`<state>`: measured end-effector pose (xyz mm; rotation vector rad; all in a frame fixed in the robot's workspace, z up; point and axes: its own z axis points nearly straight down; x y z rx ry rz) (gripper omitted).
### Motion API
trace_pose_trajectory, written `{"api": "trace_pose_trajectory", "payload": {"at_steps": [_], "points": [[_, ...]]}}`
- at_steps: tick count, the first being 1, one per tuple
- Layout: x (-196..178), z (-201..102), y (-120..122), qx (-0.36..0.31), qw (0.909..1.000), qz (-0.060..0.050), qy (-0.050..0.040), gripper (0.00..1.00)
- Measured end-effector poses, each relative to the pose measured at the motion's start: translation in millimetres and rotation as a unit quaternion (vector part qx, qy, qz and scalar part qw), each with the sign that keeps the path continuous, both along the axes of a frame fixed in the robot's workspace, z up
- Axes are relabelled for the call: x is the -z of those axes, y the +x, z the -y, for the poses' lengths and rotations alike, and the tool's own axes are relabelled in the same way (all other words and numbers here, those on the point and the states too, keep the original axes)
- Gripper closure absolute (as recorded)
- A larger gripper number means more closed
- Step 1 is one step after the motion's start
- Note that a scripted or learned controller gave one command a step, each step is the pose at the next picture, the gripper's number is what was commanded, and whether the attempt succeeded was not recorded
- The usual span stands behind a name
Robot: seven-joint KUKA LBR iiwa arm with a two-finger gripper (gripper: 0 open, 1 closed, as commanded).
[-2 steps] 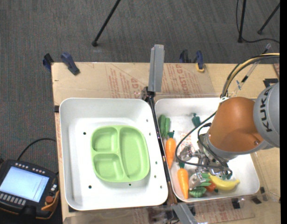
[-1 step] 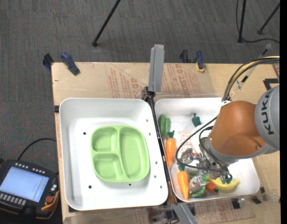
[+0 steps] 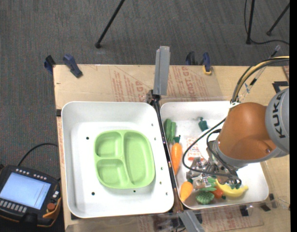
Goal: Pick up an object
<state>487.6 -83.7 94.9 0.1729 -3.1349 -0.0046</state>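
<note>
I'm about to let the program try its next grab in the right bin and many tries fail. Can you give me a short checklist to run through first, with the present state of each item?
1. End effector is down over the toy pile in the right bin: ok.
2. A toy seen held in the end effector: cannot tell, wrist and cables hide it.
3. Nearby toys crowd the target: not ok; yellow banana, green leafy toy and small orange piece lie packed together.
4. Carrot lies apart by the bin's left wall: ok.
5. Green divided tray sits flat in the left bin: ok.
</note>
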Motion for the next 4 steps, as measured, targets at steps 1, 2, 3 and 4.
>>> {"api": "trace_pose_trajectory", "payload": {"at_steps": [1,2,3,4], "points": [[8.6,20.6,26.3,-0.049,0.9988,0.001,-0.0007,1.0],[8.7,-2.9,13.6,0.044,0.999,0.0,-0.0009,1.0],[8.7,-3.3,13.8,0.044,0.999,0.0,-0.0007,0.0],[8.0,52.8,47.6,0.022,0.9997,0.001,-0.0014,0.0]]}}
